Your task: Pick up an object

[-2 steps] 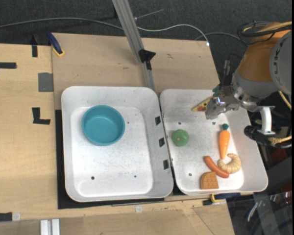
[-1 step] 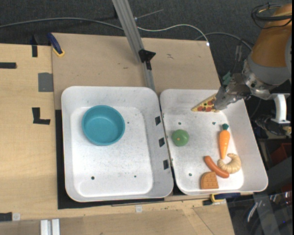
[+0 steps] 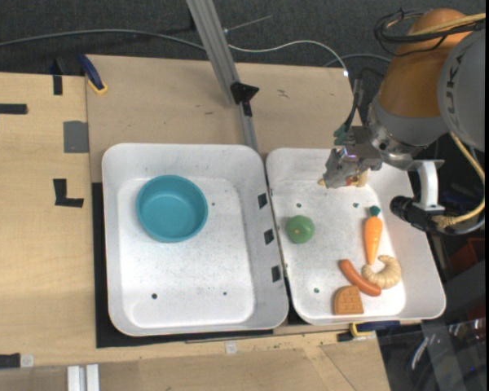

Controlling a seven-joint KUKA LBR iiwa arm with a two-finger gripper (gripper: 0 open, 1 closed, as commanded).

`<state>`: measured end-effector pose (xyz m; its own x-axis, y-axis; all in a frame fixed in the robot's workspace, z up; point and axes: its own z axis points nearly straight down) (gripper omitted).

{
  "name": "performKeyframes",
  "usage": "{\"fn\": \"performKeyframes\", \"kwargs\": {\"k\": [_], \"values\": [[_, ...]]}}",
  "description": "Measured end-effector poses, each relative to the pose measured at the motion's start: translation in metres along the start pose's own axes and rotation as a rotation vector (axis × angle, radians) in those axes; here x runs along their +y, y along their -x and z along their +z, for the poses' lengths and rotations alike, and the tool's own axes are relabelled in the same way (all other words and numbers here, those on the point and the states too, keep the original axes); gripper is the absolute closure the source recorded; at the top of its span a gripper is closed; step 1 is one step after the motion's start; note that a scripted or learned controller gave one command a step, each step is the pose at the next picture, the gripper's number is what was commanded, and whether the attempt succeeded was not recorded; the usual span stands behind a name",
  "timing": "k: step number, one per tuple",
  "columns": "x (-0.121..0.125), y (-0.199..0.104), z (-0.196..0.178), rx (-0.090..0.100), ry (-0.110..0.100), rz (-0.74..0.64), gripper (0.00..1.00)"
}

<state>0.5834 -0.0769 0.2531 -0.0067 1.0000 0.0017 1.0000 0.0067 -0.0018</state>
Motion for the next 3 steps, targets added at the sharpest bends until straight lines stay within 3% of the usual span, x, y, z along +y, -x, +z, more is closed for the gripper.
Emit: {"fn": "performKeyframes", "kwargs": {"k": [1, 3], "values": [[-0.015, -0.046, -0.001, 0.0, -0.001, 0.001, 1.0], [-0.046, -0.154, 0.033, -0.001, -0.003, 0.0, 1.0]]}}
